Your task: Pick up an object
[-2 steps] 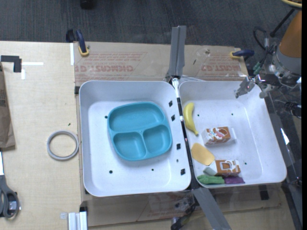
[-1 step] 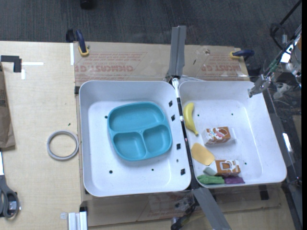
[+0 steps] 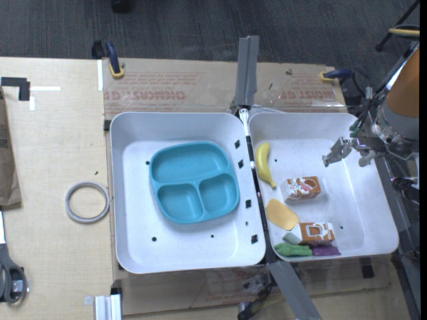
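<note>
The right bin [image 3: 363, 212] holds a yellow banana [image 3: 263, 164] by its left wall. Below it lie a small brown-and-white carton [image 3: 302, 188], a flat yellow piece [image 3: 281, 215] and an orange box [image 3: 316, 233]. A green item [image 3: 293, 249] and a purple item [image 3: 325, 250] rest at the front edge. My gripper [image 3: 347, 157] hangs over the bin's upper right part, to the right of and above the carton. It is open with nothing between its fingers. A blue divided plate [image 3: 195, 182] lies in the left bin [image 3: 127, 232].
A grey divider post [image 3: 247, 72] stands behind the seam between the bins. On the bench at left lie a grey tape ring [image 3: 87, 201], scissors [image 3: 10, 279] and a brown bag [image 3: 7, 152]. Clamps [image 3: 113, 62] sit along the back edge.
</note>
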Robot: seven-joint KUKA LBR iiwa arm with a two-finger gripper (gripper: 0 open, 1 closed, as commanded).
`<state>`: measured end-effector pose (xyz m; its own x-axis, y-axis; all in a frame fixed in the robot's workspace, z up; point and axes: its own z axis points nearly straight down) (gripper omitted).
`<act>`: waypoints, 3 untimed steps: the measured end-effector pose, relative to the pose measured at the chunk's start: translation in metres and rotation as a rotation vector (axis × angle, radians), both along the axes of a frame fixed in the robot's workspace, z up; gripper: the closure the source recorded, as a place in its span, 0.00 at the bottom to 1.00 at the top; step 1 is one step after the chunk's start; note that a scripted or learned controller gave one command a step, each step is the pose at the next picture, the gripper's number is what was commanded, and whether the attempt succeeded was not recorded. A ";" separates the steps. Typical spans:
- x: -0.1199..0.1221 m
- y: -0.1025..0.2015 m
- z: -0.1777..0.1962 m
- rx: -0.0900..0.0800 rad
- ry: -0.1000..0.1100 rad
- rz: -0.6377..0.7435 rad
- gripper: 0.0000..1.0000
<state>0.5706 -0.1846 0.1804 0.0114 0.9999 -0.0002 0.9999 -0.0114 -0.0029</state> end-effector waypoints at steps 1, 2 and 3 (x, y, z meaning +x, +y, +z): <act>-0.010 0.063 -0.028 0.000 0.000 0.089 0.00; 0.018 0.041 0.120 -0.002 -0.003 0.096 0.00; -0.013 0.059 0.032 0.000 0.000 0.159 0.00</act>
<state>0.5576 -0.1252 0.2124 -0.1466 0.9892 -0.0001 0.9892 0.1466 -0.0028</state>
